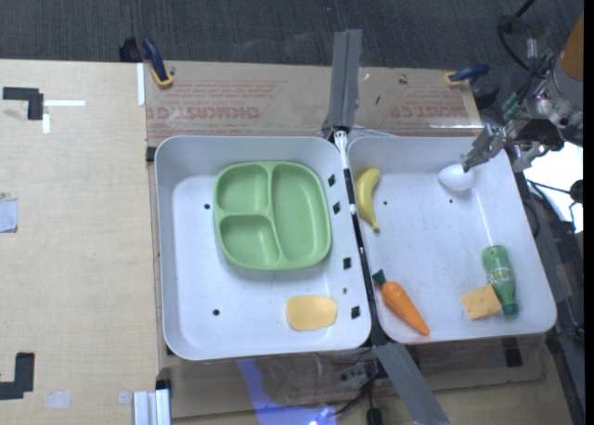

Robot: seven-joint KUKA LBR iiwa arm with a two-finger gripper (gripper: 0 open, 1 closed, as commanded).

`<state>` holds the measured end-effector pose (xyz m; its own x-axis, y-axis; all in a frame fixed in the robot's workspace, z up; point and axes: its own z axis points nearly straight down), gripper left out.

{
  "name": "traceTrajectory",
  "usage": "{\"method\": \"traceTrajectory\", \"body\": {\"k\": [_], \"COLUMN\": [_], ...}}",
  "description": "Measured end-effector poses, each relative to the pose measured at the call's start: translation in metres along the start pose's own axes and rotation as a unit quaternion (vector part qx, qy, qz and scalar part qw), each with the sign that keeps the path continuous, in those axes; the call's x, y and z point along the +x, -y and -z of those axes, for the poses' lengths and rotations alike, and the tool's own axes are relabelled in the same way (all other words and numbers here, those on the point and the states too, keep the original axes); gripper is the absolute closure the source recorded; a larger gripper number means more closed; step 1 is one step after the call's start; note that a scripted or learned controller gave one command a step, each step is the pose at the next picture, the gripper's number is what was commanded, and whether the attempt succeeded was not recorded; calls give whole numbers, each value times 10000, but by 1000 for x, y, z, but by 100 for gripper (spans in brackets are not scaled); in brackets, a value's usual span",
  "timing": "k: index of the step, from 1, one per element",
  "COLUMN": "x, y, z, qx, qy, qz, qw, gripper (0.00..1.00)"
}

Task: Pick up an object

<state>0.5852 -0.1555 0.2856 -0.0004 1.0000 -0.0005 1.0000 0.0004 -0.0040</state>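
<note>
My gripper (484,150) hangs over the far right corner of the right bin (436,238), just up and right of a small white rounded object (455,177) that lies on the bin floor. A yellow banana (368,196) lies by the bin's left wall. An orange carrot (405,307) rests near the front left. At the right side, a green bottle (499,276) lies next to a tan cheese-like wedge (481,303). Nothing shows in the gripper's grasp.
The left bin (186,256) holds a green divided plate (273,215) and a pale yellow oval piece (311,313). A grey divider bar (345,80) stands between the bins at the back. Cables and arm hardware (548,89) crowd the right edge.
</note>
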Motion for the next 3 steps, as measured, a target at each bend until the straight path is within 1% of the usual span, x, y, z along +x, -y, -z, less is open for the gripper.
{"method": "traceTrajectory", "body": {"k": [1, 2, 3], "x": [60, 60, 95], "y": [-26, -26, -64], "z": [-45, -45, -88], "qx": [-1, -1, -6], "qy": [2, 2, 4], "qz": [360, 358, 1213], "qw": [9994, 9994, 9926], "gripper": [0, 0, 0]}}
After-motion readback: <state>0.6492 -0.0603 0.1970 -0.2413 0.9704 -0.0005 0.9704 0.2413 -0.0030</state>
